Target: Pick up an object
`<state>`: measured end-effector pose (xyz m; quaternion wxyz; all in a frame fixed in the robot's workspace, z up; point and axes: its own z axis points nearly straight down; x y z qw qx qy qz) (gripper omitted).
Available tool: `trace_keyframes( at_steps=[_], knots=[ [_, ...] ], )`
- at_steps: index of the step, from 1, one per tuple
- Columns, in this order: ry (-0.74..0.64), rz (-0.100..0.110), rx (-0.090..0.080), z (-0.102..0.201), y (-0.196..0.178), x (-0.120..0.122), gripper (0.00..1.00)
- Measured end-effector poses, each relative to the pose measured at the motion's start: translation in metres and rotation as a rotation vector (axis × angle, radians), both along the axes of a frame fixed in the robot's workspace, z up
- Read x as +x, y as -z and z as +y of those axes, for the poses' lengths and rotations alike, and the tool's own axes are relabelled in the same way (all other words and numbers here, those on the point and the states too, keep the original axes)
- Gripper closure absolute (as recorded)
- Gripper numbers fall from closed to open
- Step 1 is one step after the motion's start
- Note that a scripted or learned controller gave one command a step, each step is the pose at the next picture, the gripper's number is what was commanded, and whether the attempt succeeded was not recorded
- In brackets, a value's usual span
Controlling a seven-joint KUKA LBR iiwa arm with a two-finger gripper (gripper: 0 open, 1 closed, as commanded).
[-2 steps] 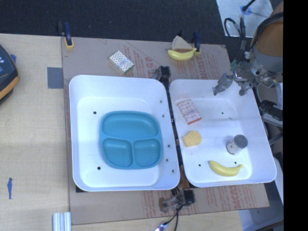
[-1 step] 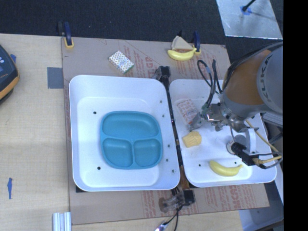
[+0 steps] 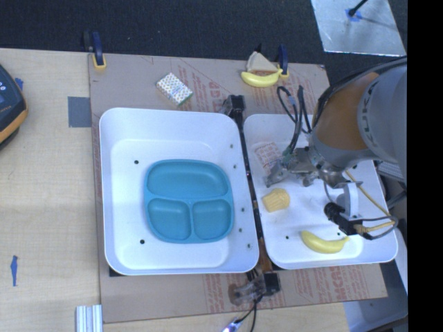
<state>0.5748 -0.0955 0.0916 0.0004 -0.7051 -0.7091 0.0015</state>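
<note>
Nearest me, at the desk's (image 3: 48, 185) front edge, a tangle of cable and a small clamp (image 3: 252, 289) sit between the two bins. Moving from the left, the left bin (image 3: 124, 126) holds a blue divided plate (image 3: 188, 200) lying flat in its middle. Beyond its far rim a small patterned packet (image 3: 174, 88) rests on the brown board. The right bin (image 3: 284, 254) holds a yellow corn piece (image 3: 276, 200) near its left wall and a banana (image 3: 323, 241) toward its front. The hand (image 3: 278, 174) hangs low just behind the corn, close but apart from it; whether it is clenched or released, I cannot tell. Another banana (image 3: 260, 78) lies outside, behind that bin.
</note>
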Motion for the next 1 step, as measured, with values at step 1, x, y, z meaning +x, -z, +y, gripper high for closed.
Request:
trace_keyframes(
  at_steps=[1],
  knots=[
    [0.002,-0.002,0.002,0.0018,-0.0244,0.0632,0.0]
  ],
)
